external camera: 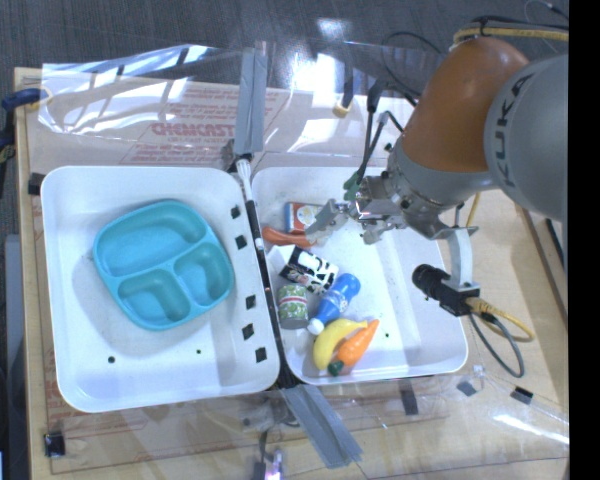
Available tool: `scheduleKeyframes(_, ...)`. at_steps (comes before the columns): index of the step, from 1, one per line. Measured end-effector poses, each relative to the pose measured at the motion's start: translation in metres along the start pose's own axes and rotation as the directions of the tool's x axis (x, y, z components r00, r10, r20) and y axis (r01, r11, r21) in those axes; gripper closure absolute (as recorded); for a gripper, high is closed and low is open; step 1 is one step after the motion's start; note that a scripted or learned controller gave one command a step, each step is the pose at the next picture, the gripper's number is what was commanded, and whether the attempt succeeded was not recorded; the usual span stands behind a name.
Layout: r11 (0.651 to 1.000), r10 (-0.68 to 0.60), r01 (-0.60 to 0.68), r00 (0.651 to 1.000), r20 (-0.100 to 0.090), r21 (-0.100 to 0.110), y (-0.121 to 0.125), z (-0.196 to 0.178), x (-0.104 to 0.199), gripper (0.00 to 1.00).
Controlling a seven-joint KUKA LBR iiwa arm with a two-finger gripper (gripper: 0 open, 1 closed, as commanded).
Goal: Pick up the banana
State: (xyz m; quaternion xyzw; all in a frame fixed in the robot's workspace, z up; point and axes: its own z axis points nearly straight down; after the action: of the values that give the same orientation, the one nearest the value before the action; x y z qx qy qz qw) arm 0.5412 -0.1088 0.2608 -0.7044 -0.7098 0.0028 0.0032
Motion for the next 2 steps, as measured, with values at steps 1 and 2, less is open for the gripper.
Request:
scheduleKeyframes(1,0.985,-0.169,0.169,0.986,0.005,-0.023,0.035,0.144,-0.046,0.0)
scheduleKeyframes(2,0.997,-0.067,0.067,0.998,0.002,-0.032,0.045,0.153,-0.038,0.0)
